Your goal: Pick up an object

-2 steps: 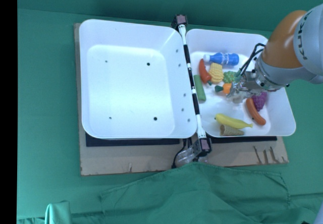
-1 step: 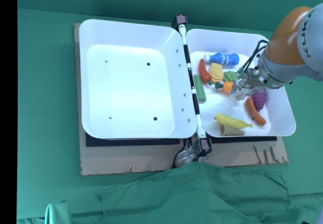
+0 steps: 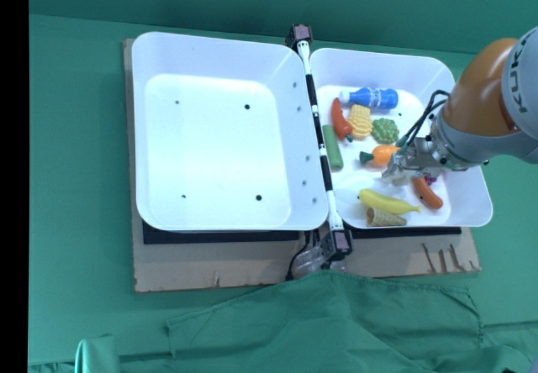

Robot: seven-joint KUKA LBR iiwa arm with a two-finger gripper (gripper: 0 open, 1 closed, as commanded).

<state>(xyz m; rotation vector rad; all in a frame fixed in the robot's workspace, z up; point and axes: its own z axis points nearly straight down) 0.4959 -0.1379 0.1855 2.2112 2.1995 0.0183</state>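
Two white bins sit side by side — toy foods fill the right bin. Above them, beside the orange carrot, hovers the gripper — its grip state cannot be told.

light: bright, even, cool green-blue cast | glare: left bin floor nearly blown out white | shadows: soft, faint, thin dark line under bin fronts | focus: mildly soft throughout, small toys lack fine detail
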